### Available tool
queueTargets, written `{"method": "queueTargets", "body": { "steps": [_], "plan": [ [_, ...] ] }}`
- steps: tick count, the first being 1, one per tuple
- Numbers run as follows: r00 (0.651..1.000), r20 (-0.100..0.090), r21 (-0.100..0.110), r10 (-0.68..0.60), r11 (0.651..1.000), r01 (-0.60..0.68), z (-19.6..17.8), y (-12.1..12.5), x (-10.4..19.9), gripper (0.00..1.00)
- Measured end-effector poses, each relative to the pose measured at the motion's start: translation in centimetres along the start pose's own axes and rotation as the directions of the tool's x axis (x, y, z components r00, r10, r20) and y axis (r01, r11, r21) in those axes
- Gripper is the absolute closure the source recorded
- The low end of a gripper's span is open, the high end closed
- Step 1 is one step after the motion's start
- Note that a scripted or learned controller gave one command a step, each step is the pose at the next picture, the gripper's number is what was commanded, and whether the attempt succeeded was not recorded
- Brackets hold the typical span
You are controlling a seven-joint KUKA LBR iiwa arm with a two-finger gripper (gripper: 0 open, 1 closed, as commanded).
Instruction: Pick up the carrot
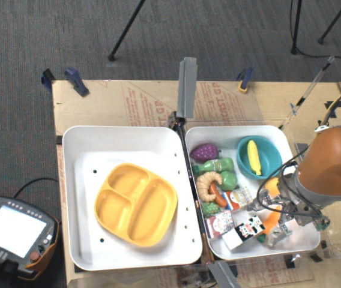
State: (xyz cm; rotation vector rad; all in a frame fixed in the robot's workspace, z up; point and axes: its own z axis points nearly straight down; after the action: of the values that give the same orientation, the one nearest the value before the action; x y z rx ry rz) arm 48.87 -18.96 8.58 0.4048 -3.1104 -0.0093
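While low over the near right corner of the right bin [281, 132], the hand [277, 224] hangs right at an orange carrot [269, 221], touching or nearly so. Cannot tell how far open, nor whether anything sits in its grip, so no hold to report. Likely mid-task: reach done, grasp unproven, lift yet to come. Just left of the hand lies a small milk carton [244, 231]; farther off, a teal bowl [268, 161] with a banana [253, 156].
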Motion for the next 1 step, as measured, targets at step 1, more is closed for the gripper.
{"method": "queueTargets", "body": {
  "steps": [1],
  "plan": [
    [1.000, 0.005, 0.001, -0.006, 1.000, 0.006, -1.14, 0.09, -0.29, 1.00]
  ]
}}
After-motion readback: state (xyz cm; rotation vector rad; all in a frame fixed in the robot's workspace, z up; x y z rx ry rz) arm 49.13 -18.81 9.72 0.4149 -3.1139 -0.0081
